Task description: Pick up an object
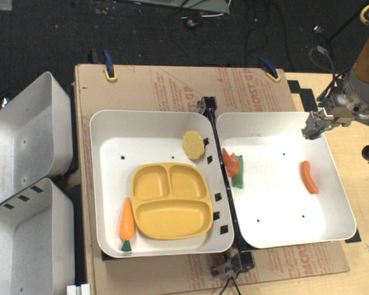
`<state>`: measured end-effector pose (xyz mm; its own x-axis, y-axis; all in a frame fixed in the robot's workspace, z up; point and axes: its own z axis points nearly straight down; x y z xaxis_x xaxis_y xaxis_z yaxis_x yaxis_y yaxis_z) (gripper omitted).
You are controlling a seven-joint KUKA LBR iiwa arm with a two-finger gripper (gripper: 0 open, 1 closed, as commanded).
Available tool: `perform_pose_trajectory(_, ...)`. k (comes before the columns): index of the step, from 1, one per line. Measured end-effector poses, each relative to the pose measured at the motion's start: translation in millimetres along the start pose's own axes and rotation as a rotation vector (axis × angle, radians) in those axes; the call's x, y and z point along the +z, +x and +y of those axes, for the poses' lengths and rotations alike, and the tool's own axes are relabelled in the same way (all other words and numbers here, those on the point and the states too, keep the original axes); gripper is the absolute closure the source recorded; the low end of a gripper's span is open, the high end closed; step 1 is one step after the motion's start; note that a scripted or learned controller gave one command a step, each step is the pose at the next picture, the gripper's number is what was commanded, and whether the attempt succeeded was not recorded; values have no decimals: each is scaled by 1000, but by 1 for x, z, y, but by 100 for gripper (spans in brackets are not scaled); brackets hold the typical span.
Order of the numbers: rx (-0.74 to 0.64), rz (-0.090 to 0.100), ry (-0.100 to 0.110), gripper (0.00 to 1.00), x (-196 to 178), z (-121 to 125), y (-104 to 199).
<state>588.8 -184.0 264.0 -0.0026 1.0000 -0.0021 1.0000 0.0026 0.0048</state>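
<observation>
The pincer (pixel 313 129) hangs over the far right rim of the right bin (pixel 277 226), and I cannot tell how it is set from here. Nothing is in its grip. The likeliest target, an orange sausage (pixel 309 177), lies loose on the bin floor just below it, near the arm's side. A red-and-green toy (pixel 234 165) sits against the dividing wall, harder to reach.

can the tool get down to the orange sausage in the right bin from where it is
Probably yes. The tool hovers at the right bin's upper right rim, and the orange sausage lies alone on open floor just below it in the view, nothing lying against it or over it.
</observation>
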Motion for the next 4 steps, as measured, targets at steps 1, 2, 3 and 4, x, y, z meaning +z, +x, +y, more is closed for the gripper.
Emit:
perform_pose_trajectory(1,-4,3,6,100,15,-3,50)
perform_pose_trajectory(2,-6,4,6,100,10,-5,110)
perform_pose_trajectory(3,-6,4,8,100,20,-19,170)
perform_pose_trajectory(4,-5,3,5,100,17,-19,218)
